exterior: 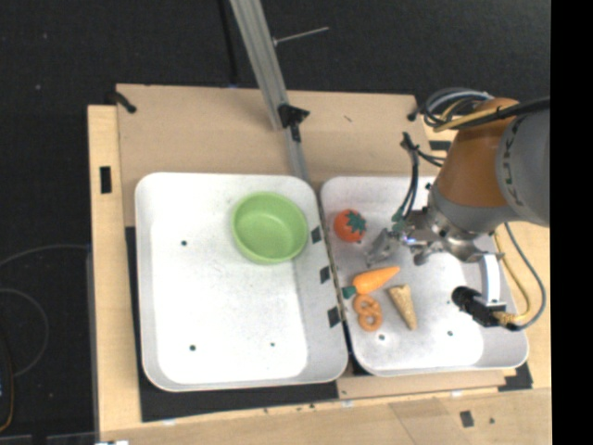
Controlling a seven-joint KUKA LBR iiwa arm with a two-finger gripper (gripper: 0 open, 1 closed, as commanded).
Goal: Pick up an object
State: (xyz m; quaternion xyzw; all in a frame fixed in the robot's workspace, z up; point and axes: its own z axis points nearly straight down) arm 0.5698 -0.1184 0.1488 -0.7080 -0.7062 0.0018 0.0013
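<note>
The right bin (463,350) holds a red tomato (348,225), an orange carrot (375,279), a pretzel-like orange piece (368,312) and a tan cone (403,305). My gripper (389,241) hangs over this bin, just right of the tomato and just above the carrot. Its grey fingers (380,246) point left and down with nothing visible between them. A green bowl (270,227) sits in the left bin (185,341) near its upper right corner.
A slanted metal pole (264,63) crosses from the top down to the gap between the bins. Cables (449,108) loop behind the arm at the right. A black fitting (473,306) lies over the right bin's right side.
</note>
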